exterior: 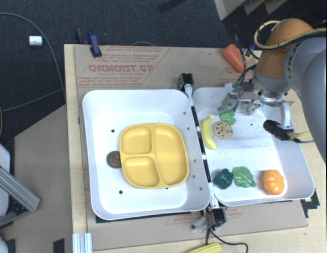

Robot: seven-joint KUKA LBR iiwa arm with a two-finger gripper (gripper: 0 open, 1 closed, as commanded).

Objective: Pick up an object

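The gripper (238,108) hangs over the far end of the right bin (289,157), its metal fingers (225,106) spread apart with nothing between them but bare white floor. A small leafy green piece (228,119) lies just beside the left-hand fingertip as seen; whether they touch cannot be told. Just past that piece, toward the camera, sits a round speckled cookie (223,130), tan with dark flecks. Touching or nearly touching its left edge is a smooth, curved yellow banana (207,133), lying against the wall between the bins.

Well clear of the fingers, along the near wall, three lumpy toys stand in a row: a dark green one (223,178), a paler green one (243,176) and a glossy orange one (273,181). Across the wall to the left, the left bin (95,141) holds a yellow three-part plate (152,155), with a brown disc (114,159) tucked at its left rim. Both bins rest on printed cardboard (121,67).
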